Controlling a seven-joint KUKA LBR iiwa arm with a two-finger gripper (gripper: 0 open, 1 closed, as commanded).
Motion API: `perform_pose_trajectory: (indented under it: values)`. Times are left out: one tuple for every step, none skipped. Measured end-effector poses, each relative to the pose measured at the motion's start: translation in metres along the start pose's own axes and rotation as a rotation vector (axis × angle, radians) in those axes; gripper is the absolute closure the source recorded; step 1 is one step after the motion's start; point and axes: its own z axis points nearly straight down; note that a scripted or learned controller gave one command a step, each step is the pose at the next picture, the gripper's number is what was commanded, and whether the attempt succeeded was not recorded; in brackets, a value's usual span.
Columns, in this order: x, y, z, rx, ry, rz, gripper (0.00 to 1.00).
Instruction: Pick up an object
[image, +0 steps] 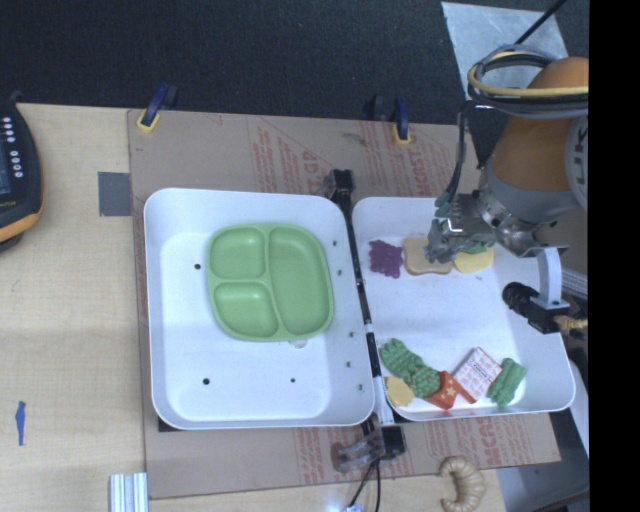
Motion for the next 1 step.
perform_pose_trajectory:
  values:
    - [-0.0084,0.0026,0.0357,0.018,0.000,0.005,1.00]
